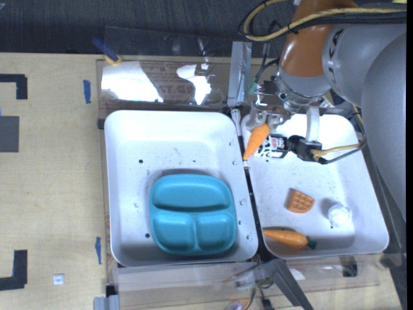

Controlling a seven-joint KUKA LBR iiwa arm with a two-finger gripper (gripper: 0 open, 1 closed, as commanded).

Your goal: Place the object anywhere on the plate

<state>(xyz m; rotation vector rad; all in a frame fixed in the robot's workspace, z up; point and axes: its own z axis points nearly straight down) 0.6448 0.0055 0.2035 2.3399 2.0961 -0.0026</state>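
Nearest lies a second carrot in the right bin. My claw grips an orange carrot above the divider, right of the blue plate.

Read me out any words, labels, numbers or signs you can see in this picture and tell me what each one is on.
No text here can be read.
A small black, white and red label sits below the pincer, beside the raised carrot: too blurred to read.
The blue plate and both white bins carry no markings.

The grey arm reaches in, its pincer pointing down.
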